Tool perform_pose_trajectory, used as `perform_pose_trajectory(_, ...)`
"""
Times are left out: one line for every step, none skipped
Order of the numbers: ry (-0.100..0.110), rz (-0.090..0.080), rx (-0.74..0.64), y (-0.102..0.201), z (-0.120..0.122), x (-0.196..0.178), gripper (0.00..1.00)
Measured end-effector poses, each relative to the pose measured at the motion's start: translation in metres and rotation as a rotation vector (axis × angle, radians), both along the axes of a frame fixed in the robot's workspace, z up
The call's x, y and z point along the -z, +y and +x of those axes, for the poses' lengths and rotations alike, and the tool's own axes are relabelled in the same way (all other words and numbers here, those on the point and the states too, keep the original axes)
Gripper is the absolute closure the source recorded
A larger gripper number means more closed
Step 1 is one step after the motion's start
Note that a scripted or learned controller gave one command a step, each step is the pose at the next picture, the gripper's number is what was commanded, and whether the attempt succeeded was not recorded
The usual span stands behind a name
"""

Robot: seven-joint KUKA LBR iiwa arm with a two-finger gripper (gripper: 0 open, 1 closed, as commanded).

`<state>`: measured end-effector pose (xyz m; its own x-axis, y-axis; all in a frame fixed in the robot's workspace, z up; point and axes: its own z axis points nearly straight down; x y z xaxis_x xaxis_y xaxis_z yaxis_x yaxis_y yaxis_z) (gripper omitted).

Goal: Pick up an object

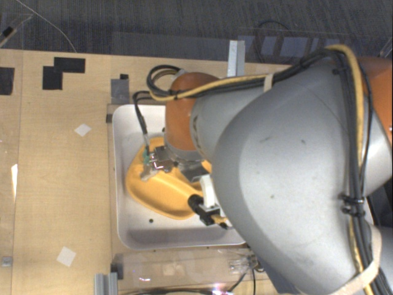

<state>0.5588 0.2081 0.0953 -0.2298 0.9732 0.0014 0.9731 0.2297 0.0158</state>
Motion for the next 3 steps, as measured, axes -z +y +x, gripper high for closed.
perform_pose_trajectory(-0.003,0.006,-0.213,-0.049,0.014,0.000,0.00)
perform_pose_trajectory(0.004,0.004,0.132,-0.018,0.041,0.000,0.00)
perform_pose_trajectory(0.018,0.003,0.123,-0.017,0.039,-0.012,1.00)
